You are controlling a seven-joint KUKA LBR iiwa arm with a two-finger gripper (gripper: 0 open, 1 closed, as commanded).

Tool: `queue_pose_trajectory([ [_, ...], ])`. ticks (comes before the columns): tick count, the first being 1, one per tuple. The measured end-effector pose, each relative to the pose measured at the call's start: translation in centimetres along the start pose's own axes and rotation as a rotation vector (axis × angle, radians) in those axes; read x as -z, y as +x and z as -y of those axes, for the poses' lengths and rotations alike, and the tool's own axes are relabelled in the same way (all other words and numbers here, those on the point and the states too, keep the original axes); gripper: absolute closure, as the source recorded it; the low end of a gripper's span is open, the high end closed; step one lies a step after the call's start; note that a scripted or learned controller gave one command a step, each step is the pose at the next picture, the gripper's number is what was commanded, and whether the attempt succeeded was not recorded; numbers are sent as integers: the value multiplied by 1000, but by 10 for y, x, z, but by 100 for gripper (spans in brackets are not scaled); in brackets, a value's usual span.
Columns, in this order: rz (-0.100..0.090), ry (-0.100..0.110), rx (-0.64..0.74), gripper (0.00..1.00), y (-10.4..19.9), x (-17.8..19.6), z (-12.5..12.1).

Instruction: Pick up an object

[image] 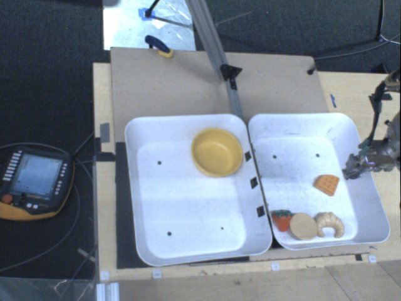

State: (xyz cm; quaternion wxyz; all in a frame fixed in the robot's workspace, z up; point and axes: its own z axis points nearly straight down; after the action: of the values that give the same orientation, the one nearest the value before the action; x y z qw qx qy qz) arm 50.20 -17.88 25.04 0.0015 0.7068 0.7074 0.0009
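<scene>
Though half cut off — claw [352, 168] blurred.

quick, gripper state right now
Gripper: cannot be told; it sits at the right bin's right rim, above the waffle, with nothing seen in its grasp.

Yellow bowl [217, 152] in white left bin [150, 231]; right bin [294, 137] white w/ orange waffle [326, 184], tan croissant [330, 224], beige disc [303, 226], red-green strawberry [282, 219].
</scene>
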Motion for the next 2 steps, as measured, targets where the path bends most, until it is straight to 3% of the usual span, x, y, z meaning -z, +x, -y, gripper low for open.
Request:
queue_pose_trajectory([
  [2,-2,3,4,100,102,-6,-47],
])
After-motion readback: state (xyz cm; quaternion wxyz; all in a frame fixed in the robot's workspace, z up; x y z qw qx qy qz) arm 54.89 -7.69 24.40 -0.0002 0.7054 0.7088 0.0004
